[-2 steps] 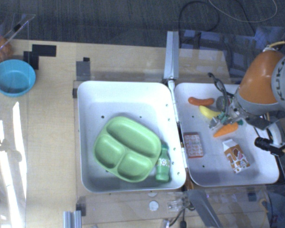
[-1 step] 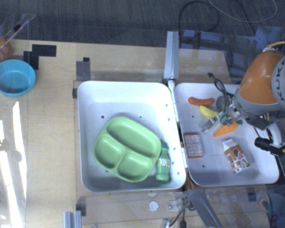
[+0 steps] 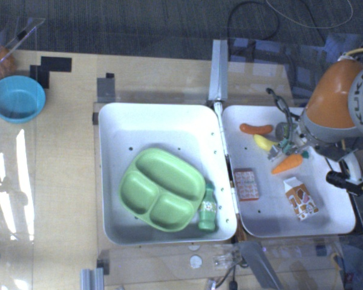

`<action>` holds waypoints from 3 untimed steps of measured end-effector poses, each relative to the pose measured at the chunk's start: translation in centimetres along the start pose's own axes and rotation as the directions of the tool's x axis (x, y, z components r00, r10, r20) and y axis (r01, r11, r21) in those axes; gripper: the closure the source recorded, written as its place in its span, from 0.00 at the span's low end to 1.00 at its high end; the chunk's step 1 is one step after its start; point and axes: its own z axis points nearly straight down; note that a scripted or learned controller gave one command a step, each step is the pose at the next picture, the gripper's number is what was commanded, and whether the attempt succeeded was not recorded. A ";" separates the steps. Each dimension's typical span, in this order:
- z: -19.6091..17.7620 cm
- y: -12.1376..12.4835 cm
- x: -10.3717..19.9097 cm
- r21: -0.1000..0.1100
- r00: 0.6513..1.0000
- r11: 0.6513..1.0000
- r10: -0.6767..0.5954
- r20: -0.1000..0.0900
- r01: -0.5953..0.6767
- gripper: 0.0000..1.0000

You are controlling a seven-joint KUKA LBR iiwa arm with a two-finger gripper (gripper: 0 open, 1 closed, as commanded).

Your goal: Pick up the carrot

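In the right bin's upper right, the small orange tapered carrot lies slanting lower-left to upper-right, just below-left of the gripper, whose finger opening I cannot tell.

Left bin: green divided plate, tilted; green bottle touching its lower right edge, well left of the fingers. Right bin: sausage and yellow piece just left of the fingers; red card and small carton below them. Bench, far left: blue bowl
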 end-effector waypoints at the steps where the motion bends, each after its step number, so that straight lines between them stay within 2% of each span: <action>1: 0.0 0.0 0.0 0.000 1.000 1.000 0.000 0.000 0.000 0.00; 2: 2.7 -0.4 -6.9 0.020 0.976 0.976 0.219 -0.003 -0.219 0.00; 3: 2.9 4.3 -2.2 0.032 1.000 0.999 0.014 -0.014 -0.013 0.00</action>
